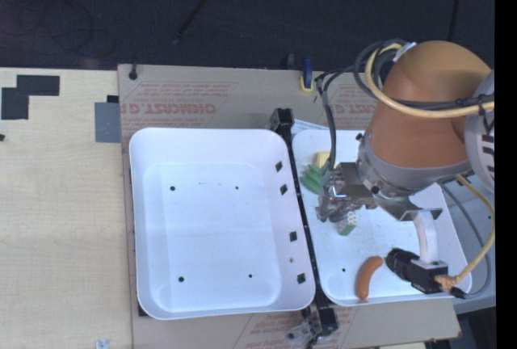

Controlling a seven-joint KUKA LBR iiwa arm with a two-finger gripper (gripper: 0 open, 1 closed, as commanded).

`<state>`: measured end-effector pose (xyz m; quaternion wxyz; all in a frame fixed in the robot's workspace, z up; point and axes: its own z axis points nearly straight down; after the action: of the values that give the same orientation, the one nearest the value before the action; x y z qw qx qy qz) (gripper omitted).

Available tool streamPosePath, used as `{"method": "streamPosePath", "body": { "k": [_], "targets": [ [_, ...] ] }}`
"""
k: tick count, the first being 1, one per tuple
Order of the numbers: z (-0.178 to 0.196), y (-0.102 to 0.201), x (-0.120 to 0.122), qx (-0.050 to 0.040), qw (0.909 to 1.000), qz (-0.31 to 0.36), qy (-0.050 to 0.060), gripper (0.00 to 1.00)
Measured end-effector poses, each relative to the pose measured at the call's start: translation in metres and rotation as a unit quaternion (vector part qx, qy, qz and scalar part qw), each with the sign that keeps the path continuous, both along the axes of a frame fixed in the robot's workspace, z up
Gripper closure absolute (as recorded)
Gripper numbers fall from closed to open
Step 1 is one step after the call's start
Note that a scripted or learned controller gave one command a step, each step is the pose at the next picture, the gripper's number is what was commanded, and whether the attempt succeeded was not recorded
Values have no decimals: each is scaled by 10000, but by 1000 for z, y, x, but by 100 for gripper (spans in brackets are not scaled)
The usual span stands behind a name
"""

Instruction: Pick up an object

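My gripper (333, 208) hangs low over the left part of the right bin (339, 275), beneath the orange band of the arm. A green object (313, 177) lies just to its upper left, with a small yellow piece (322, 158) behind that. Directly under and to the right of the gripper sits a small pale green piece (348, 224), partly hidden. An orange sausage-shaped object (367, 276) lies near the bin's front edge. Nothing is visibly held.
The left bin (210, 226) stands next to the right one, with a black divider strip (295, 210) between them. The arm's bulk covers the back and right of the right bin. Brown board surrounds both bins.
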<state>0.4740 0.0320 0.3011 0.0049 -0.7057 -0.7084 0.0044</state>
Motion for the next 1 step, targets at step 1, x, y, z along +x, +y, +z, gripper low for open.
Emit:
{"method": "streamPosePath", "body": {
  "k": [1],
  "targets": [
    [47,-111,1,-22,9999,-73,-75,100]
  ]
}}
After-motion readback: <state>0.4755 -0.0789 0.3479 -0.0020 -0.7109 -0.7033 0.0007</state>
